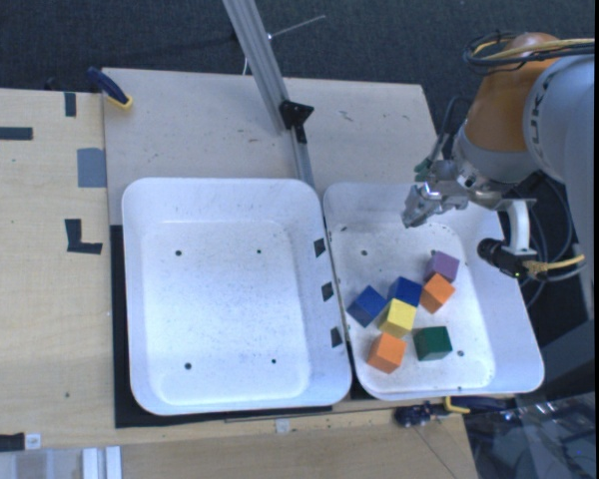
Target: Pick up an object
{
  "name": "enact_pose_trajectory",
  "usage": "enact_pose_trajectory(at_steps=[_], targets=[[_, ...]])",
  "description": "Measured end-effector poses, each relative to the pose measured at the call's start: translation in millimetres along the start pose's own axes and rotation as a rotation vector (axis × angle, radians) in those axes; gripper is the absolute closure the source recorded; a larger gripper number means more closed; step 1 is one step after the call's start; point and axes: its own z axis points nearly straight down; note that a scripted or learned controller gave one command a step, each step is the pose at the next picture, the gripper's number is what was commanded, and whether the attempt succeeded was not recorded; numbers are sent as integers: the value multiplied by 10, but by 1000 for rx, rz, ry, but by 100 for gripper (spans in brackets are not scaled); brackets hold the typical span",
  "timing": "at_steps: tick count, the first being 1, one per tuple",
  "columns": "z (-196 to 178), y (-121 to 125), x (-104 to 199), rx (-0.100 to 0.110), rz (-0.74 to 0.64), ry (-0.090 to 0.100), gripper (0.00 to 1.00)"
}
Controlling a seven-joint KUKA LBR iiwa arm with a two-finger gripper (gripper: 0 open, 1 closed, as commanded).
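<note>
Several small cubes lie clustered in the right bin [479,367]: a purple one [444,264], an orange one [436,292], a blue one [406,290], another blue one [365,305], a yellow one [399,316], a green one [432,343] and a second orange one [385,351]. My gripper [416,215] hangs over the bin's far part, up and to the left of the purple cube and apart from every cube. Nothing shows between its tips.
The left bin [140,267] lies beside the right one, with black clips along the shared rim. A slanted metal pole [260,53] crosses the bench behind the bins. Cables and a black fitting [504,252] hang off the arm at the right bin's edge.
</note>
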Motion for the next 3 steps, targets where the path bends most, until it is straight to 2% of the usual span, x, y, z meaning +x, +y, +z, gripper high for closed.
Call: enact_pose_trajectory(at_steps=[1, 2, 3], targets=[[-502, 13, 3, 0, 0, 0, 100], [-475, -180, 401, 6, -2, 1, 100], [-407, -427, 931, 8, -4, 2, 100]])
